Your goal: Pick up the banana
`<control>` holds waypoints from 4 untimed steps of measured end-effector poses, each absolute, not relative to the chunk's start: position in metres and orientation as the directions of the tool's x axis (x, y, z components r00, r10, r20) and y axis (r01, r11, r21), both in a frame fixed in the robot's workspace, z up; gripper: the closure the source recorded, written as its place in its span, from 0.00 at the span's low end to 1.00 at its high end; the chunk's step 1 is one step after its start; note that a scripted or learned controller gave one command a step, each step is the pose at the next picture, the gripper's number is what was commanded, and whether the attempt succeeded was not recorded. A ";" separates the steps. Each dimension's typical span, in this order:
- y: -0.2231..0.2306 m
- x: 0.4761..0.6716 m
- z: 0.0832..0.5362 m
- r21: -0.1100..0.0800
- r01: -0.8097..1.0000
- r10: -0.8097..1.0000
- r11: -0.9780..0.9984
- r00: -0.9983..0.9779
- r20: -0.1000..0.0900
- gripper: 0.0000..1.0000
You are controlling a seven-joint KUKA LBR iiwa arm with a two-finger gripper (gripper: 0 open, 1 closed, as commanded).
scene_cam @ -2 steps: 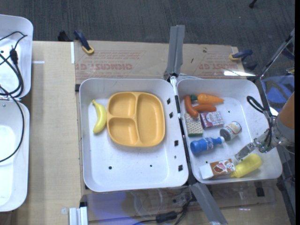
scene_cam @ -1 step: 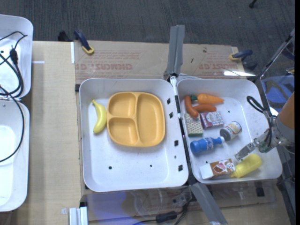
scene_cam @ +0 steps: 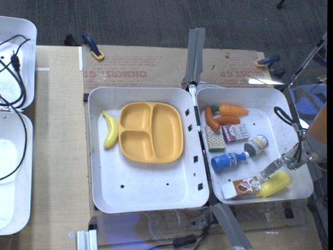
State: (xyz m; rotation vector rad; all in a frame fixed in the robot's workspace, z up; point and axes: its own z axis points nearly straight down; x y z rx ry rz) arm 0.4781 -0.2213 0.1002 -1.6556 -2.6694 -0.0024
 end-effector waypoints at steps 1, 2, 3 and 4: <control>-0.221 0.478 0.100 0.001 0.896 0.896 0.444 -0.444 0.001 0.00; -0.221 0.478 0.100 0.001 0.896 0.896 0.444 -0.444 0.001 0.00; -0.221 0.478 0.100 0.001 0.896 0.896 0.444 -0.444 0.001 0.00; -0.221 0.478 0.100 0.001 0.896 0.896 0.444 -0.444 0.001 0.00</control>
